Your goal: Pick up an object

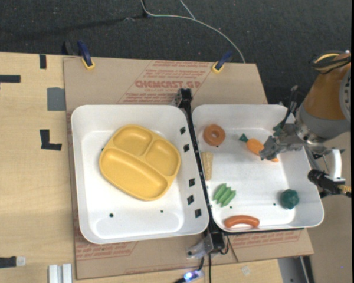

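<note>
Fingers point(272, 149) at one carrot point(256, 145).

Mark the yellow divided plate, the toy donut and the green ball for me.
yellow divided plate point(140, 161): camera view, centre ridge.
toy donut point(213, 135): camera view, its ring.
green ball point(289, 198): camera view, its top.

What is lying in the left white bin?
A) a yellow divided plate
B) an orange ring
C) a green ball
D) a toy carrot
A: the yellow divided plate lies alone in the left bin, while the ring, carrot and green ball lie in the right bin.
</note>
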Motion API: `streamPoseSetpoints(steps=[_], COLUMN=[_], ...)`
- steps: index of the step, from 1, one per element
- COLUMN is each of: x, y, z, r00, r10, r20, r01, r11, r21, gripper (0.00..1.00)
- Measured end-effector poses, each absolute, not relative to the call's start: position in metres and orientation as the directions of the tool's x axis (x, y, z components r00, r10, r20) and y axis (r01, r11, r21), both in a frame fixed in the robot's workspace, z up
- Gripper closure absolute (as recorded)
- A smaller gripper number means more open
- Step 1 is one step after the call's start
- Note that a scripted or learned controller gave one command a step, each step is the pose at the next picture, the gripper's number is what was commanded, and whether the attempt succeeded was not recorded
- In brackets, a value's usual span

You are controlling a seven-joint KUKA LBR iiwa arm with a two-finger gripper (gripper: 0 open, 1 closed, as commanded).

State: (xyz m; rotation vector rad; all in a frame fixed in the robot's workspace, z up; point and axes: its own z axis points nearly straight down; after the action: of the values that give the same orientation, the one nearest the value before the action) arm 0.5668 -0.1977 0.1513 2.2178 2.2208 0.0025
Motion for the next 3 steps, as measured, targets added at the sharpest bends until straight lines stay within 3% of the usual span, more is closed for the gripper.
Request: streamPoseSetpoints(steps=[1,2,3], x=[0.574,0.568,0.562], y=[-0.193,-0.189,-0.138], z=[0.213,0.259,0.265], r00=[-0.003,-0.003,-0.006], r10=[1.0,1.0,1.0], r20=[-0.002,-0.001,0.001], r01=[1.0,1.0,1.0], r11=[0.003,0.003,0.006], r21=[0.006,0.004,0.0], gripper=[1.0,1.0,1.0])
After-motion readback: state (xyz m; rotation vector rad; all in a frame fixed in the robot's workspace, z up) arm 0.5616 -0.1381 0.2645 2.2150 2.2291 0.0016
